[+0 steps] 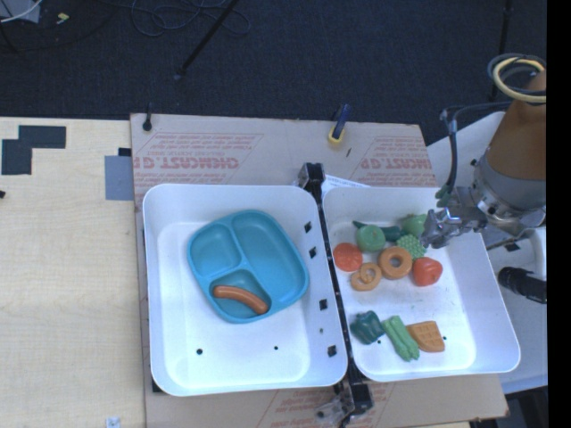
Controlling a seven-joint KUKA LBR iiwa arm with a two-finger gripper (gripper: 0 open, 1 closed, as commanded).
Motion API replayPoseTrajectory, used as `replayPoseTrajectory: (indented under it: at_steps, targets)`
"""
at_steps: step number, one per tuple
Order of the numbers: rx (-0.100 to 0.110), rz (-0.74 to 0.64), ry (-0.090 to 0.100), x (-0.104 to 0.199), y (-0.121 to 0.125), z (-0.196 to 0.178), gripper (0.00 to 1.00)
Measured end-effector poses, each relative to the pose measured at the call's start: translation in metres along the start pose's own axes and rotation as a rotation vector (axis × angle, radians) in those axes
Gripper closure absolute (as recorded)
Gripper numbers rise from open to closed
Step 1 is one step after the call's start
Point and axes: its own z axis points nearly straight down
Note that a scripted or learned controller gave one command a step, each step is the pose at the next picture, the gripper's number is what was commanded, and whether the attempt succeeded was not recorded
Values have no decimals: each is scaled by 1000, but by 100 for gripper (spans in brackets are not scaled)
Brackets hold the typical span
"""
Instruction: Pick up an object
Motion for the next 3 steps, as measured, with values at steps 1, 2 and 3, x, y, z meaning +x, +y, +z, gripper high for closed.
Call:
replayPoseTrajectory:
  at_steps: [1, 2, 3]
  targets:
    - [1, 0, 0, 55, 12, -6, 100]
    - [2, 2, -1, 98, 18, -4, 100]
    - [4, 0, 0, 158, 27, 10, 100]
